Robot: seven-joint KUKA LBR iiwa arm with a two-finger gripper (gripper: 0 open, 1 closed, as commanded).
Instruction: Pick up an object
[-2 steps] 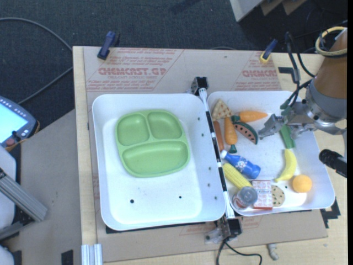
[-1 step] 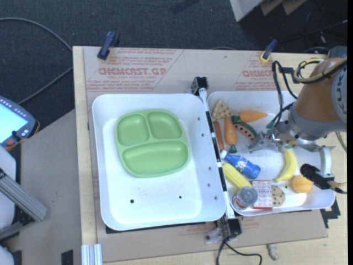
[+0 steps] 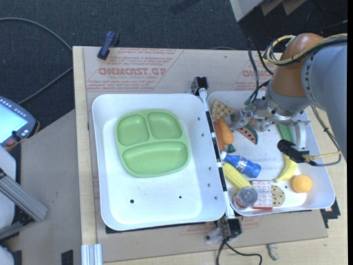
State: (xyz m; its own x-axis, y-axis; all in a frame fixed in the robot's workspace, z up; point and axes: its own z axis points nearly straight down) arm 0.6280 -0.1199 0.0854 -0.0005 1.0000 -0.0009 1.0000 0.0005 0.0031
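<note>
While the arm (image 3: 309,65) reaches in from the right, its jaws (image 3: 255,116) hang low over the upper part of the right bin (image 3: 322,189) — whether they stand wide or narrow I cannot tell, as the wrist hides them from above. Just beneath and beside them lies a watermelon slice (image 3: 248,134), with a waffle-patterned piece (image 3: 222,109) towards the bin's upper left corner and a carrot (image 3: 223,132) along the left wall. Lower in the same bin sit a blue bottle (image 3: 244,164), a corn cob (image 3: 234,175), a small round can (image 3: 245,196), a red-and-white packet (image 3: 263,195) and a cookie (image 3: 277,195). Near the right side lie a banana (image 3: 287,169) and an orange (image 3: 301,183), close together; a green piece (image 3: 287,131) shows partly behind the gripper's mount. Nothing can be seen between the jaws. The left bin (image 3: 110,197) holds a green divided plate (image 3: 153,143) — three compartments, lying flat. Both bins rest on a desk (image 3: 138,70) covered with printed board.
</note>
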